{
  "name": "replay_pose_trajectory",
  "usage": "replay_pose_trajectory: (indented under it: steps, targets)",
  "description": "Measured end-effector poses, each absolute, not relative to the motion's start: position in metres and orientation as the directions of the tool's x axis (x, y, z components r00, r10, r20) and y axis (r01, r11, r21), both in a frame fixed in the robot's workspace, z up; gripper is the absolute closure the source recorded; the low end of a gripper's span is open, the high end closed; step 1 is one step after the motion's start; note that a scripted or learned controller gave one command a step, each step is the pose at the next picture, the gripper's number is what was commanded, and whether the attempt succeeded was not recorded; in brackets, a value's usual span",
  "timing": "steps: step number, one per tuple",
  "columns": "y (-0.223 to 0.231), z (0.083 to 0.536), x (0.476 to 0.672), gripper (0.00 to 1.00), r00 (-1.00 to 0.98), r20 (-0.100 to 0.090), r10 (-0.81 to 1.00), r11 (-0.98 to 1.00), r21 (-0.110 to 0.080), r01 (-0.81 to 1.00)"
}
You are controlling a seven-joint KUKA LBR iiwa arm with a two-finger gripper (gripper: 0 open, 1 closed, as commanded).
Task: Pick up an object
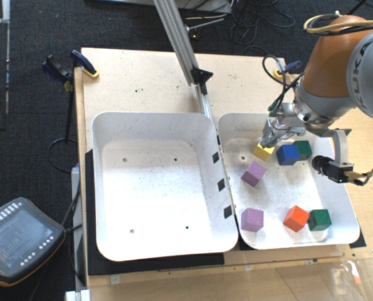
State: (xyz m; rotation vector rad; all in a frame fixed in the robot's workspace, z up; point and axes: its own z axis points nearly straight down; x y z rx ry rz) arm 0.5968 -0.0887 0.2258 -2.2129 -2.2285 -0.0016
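Arm: grey with an orange band (333, 46), reaching in from the right over the right bin (336, 199).
Gripper: the gripper (271, 140) is low over the upper part of the right bin, directly above the yellow block (262, 151); whether it is apart, together or clamped on the block cannot be told, since the wrist hides the contact.
Yellow block: small, pale yellow cube, tilted, its upper edge tucked under the gripper, lying near the bin's upper left area.
Blue block (287, 153): dark blue cube just right of the yellow block, touching or nearly touching the dark green block (303, 148) on its right.
Purple blocks: one tilted purple block (254, 173) below the yellow one; a second purple block (252, 219) near the bin's lower left corner.
Orange block (295, 218): near the lower edge, just beside a second green block (320, 219).
Left bin (111, 130): white, shallow, speckled with dark marks.
Worktop (148, 80): pale, speckled board carrying both bins side by side.
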Motion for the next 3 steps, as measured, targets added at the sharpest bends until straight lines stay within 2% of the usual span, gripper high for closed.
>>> replay_pose_trajectory:
  steps: [1,3]
  targets:
    - [-0.039,0.226,0.58,1.0,-0.007,0.002,1.0,0.007,-0.001,1.0]
    - [0.064,0.243,0.579,1.0,-0.009,0.002,1.0,0.009,0.001,1.0]
